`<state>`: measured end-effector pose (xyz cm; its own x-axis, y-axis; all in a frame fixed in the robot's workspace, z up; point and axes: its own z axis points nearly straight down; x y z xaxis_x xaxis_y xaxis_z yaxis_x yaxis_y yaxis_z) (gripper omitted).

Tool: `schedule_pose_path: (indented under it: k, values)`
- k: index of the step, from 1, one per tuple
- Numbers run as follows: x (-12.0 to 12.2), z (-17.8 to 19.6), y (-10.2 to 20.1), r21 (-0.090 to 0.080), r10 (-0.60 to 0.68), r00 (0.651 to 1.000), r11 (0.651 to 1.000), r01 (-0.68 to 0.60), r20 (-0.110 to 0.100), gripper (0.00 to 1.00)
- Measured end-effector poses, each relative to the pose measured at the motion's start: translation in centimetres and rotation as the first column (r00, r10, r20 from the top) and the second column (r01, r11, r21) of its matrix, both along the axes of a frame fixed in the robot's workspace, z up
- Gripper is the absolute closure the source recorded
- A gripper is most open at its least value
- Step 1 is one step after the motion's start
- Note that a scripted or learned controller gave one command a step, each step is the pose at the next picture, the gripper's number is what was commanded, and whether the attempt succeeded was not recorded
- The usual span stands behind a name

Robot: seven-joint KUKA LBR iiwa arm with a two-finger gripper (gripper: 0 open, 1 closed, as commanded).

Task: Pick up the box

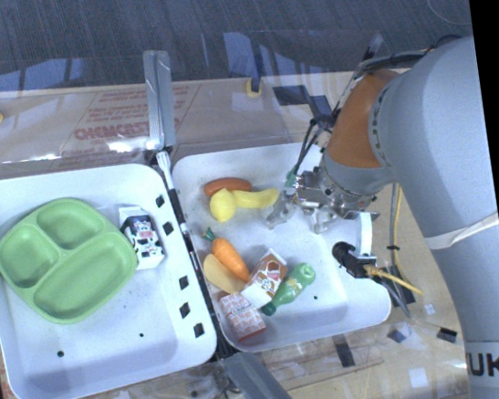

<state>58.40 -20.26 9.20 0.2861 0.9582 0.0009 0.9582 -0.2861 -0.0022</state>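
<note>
From the camera above the bench, the gripper (pixel 298 204) hangs over the right bin (pixel 340 319), in its upper middle; whether it is wide or narrow cannot be told, and nothing is seen in its grasp. The box (pixel 266 279), a small carton printed red and white, lies below and a little to the left of the pincer, near but apart from it, tilted so that its long axis runs diagonally from upper right to lower left. A green bottle (pixel 290 287) presses against its right side, a carrot (pixel 230 257) lies just to its upper left, and a second red packet (pixel 241 315) sits just below it towards the bin's front wall. So, by my judgement, there is little free room around the box; the most open approach is from above. Directly left of the pincer lie a banana (pixel 241 202) and a red sausage-like piece (pixel 227 186). A milk carton (pixel 142 236) and green plate (pixel 62 257) sit far left.
</note>
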Motion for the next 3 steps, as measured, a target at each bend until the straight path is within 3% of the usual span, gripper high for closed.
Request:
schedule_pose_path:
  k: [2, 3]
  values:
    - [-6.8, -0.1, 3.6, 0.000, -0.003, 1.000, 1.000, 0.003, -0.003, 0.00]
    - [-9.5, -0.1, 3.6, 0.000, 0.016, 1.000, 1.000, -0.016, -0.001, 0.00]
